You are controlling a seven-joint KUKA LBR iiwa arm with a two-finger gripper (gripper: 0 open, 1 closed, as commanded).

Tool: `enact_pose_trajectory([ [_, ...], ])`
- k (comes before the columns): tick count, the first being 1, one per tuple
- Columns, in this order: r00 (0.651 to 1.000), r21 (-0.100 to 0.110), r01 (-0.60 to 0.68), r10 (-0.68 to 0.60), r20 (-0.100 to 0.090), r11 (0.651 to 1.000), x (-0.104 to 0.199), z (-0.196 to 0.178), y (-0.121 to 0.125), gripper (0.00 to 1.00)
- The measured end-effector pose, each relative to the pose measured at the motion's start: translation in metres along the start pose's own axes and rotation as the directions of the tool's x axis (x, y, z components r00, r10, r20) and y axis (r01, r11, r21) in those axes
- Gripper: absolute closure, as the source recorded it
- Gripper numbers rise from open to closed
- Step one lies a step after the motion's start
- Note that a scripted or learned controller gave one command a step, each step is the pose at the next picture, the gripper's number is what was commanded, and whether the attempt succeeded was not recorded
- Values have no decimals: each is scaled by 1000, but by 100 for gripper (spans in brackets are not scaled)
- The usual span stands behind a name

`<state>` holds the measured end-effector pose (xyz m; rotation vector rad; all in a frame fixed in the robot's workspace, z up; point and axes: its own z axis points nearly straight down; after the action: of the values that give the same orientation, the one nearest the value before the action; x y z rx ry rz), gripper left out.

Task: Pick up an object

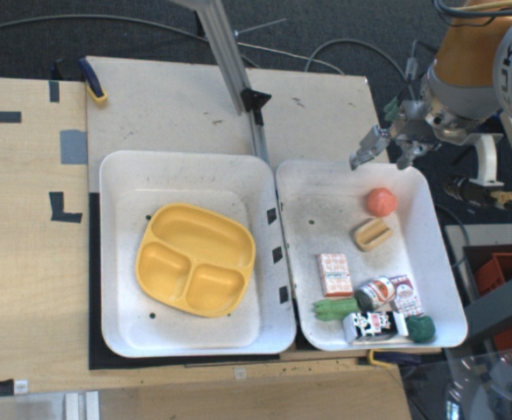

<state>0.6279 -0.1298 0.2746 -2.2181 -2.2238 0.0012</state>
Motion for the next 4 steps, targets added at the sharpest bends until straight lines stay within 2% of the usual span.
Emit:
enact_pose_trajectory([
  [1,1000,0,0,0,0,1000,0,0,0,0],
  [4,1000,6,0,0,0,1000,-7,181,3,0],
])
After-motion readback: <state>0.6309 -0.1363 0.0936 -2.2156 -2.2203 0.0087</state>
